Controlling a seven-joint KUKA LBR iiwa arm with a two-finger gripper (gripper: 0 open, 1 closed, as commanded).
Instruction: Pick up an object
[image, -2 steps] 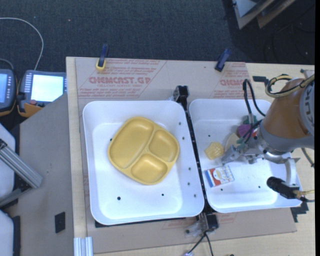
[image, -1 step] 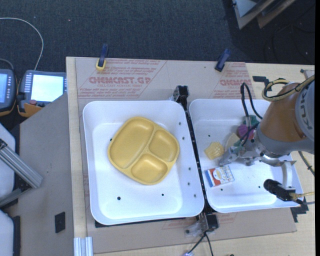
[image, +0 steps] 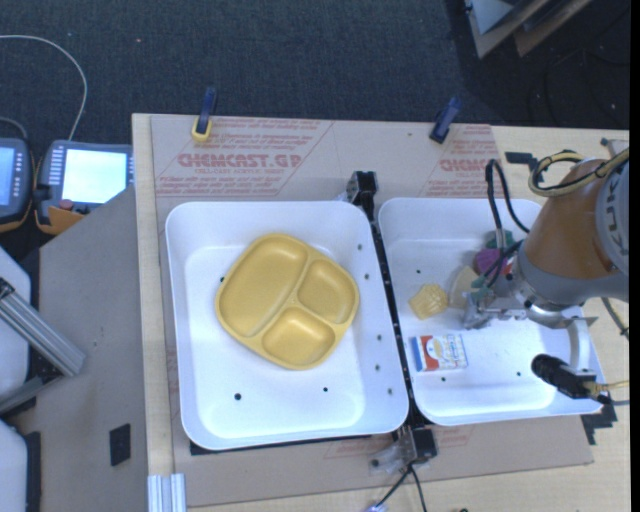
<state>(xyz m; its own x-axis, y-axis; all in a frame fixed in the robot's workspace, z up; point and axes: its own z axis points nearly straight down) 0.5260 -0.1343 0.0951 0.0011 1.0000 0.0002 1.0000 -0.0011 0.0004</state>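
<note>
Gripper (image: 478, 312) low in right bin (image: 500, 400), finger state can't tell. Yellow block (image: 429, 300) just left of it, apart. Card (image: 440, 353) below-left. Yellow plate (image: 288, 300) in left bin (image: 260, 415).

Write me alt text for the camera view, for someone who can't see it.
A grey and orange robot arm reaches from the right into the right-hand white bin, its gripper low beside a small yellow object and a red, white and blue card. The left bin holds a yellow divided plate.
</note>
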